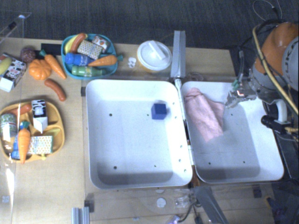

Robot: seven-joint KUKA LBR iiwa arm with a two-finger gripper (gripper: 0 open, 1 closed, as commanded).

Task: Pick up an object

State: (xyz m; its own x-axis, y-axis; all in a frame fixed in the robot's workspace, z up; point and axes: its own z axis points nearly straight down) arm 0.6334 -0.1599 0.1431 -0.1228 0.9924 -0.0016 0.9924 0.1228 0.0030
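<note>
Pink cloth lies crumpled in the right bin; I position the gripper at its edge, grip state indiscernible.

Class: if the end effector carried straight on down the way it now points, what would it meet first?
Probably the right edge of the pink cloth in the right bin. The end effector hangs just beside it, so it might instead reach the bin floor; depth is unclear.
</note>
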